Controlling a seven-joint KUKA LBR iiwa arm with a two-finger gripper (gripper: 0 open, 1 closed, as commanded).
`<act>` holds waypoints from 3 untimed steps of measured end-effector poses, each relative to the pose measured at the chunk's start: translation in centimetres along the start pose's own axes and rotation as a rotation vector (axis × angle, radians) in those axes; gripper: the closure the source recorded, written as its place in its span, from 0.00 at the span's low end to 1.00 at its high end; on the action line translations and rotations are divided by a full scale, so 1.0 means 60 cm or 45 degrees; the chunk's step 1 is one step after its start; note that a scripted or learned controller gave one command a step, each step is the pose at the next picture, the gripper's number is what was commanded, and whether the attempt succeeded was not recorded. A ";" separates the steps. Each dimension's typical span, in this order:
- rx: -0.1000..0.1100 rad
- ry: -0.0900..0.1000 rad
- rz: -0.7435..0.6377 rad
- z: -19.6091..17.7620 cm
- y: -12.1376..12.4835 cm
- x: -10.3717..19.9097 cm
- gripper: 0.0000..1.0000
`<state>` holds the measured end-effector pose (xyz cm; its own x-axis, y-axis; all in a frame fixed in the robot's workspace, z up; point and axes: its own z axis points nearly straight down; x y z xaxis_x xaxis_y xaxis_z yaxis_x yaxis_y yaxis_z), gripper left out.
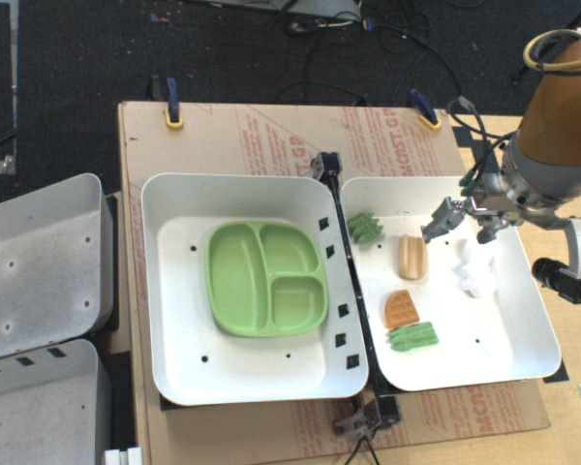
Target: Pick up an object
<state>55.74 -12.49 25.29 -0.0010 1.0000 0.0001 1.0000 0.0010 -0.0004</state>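
The right bin [523, 347] holds several small items. A tan bread roll [412, 257] lies near its middle, with an orange waffle-like piece [401, 308] and a green bean pod [412, 336] below it. Another green piece [366, 228] rests at the bin's upper left, and a white crumpled item [473, 277] sits to the right of the roll. My gripper [465, 228] hovers over the upper part of this bin, up and right of the roll and just above the white item. It is open, with nothing between its fingers.
In the left bin [174, 356] lies a green divided plate [267, 279]. A black divider with clips [347, 289] runs between the bins. Two spare white bins [39, 260] lie off the bench at left. Clamps [173, 114] hold the board's far edge.
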 end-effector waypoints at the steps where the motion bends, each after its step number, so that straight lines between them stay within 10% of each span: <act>1: 0.006 0.000 0.004 0.103 0.000 -0.010 0.00; 3: 0.006 0.001 0.003 0.269 0.006 -0.016 0.00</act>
<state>56.08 -13.45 9.13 0.0013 1.0000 0.0008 1.0000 -0.0013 -0.0047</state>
